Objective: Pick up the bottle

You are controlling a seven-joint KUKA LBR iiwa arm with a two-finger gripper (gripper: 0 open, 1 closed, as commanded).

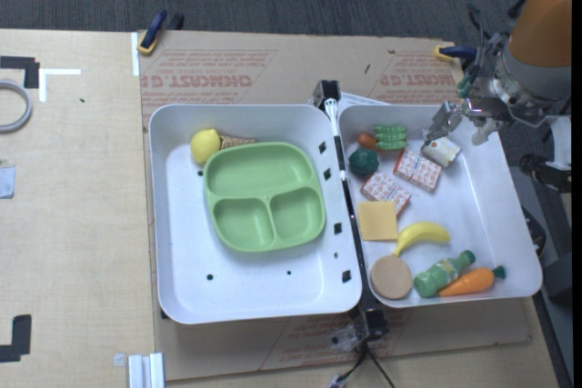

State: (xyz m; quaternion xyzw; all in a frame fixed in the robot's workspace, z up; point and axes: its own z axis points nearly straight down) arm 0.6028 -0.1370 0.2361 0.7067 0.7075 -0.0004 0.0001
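The bottle (pixel 443 273) is green with a yellow label and a red cap. It lies on its side in the right bin (pixel 509 186), near the front edge, touching an orange carrot (pixel 469 281). My gripper (pixel 462 127) hangs over the bin's far right corner, well away from the bottle. Its two fingers (pixel 443 119) are spread apart and open, with nothing between them. A small white block (pixel 441 150) lies just below the left finger.
The right bin also holds a banana (pixel 423 235), a cheese slice (pixel 377 220), a round cookie (pixel 392 277), two red-and-white packets (pixel 417 169), a dark green ball (pixel 364 162) and green vegetables (pixel 391 136). The left bin (pixel 173 223) holds a green divided plate (pixel 265 195) and a lemon (pixel 205 144).
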